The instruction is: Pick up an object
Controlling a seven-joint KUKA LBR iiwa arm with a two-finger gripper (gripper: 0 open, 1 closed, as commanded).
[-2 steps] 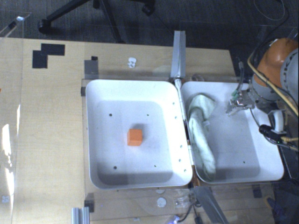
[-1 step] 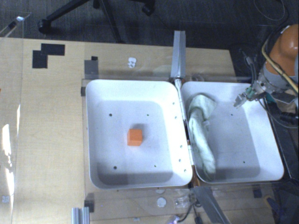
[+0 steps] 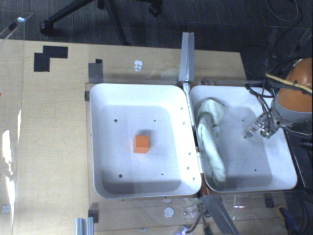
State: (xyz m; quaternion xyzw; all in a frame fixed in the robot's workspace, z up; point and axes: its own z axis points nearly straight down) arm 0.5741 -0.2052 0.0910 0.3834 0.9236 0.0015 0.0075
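The end effector [image 3: 259,128] hangs over the right bin [image 3: 279,182], close to its right wall, with the arm [image 3: 296,89] and its orange band behind it at the edge of the view. Its tips are small and blurred against the white floor, so I cannot tell whether it stands wide or narrow, and nothing can be made out in it. Two things are on offer. A pale cloth [image 3: 211,136] lies in the same bin, bunched against the left wall beside the divider; its long axis runs from the far end of the bin toward the near end, with a folded loop at the far end. It lies to the left of the end effector in this view, near but clearly apart, with bare bin floor between them. An orange cube [image 3: 141,144] sits alone near the middle of the left bin [image 3: 98,180], well apart from the end effector and across the divider. The cloth is the nearer candidate, and judging from this layout the next move probably calls for a short shift leftward and then a descent, ideally closing across the cloth's narrow width rather than along its length. The cube would need a longer reach over the bin walls. Both bins rest on the wooden worktop [image 3: 49,131].
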